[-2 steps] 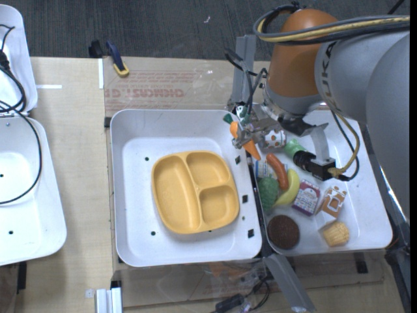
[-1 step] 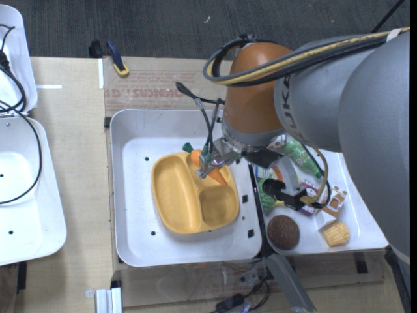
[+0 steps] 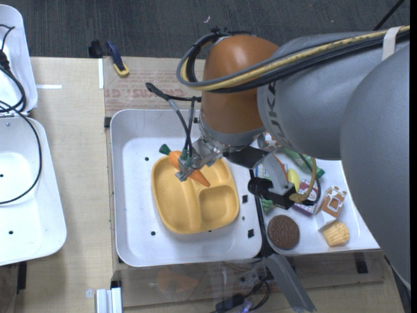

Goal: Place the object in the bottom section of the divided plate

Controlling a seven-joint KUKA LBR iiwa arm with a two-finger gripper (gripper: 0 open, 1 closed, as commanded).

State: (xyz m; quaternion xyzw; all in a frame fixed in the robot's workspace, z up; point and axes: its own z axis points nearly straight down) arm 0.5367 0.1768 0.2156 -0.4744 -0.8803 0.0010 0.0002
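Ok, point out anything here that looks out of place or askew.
The toy carrot lies across the top rim of the yellow divided plate, leafy end hanging outside, right under the gripper. In the right bin, toy food is heaped loosely. Nothing looks spilled or broken.

My grey arm casing [image 3: 273, 109]: partial letters "UK", the rest hidden.
Brown tape strip [image 3: 140, 91]: red lettering, mirrored, unreadable.

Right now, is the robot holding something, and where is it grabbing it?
The end effector grips the toy carrot around its middle, over the yellow divided plate.
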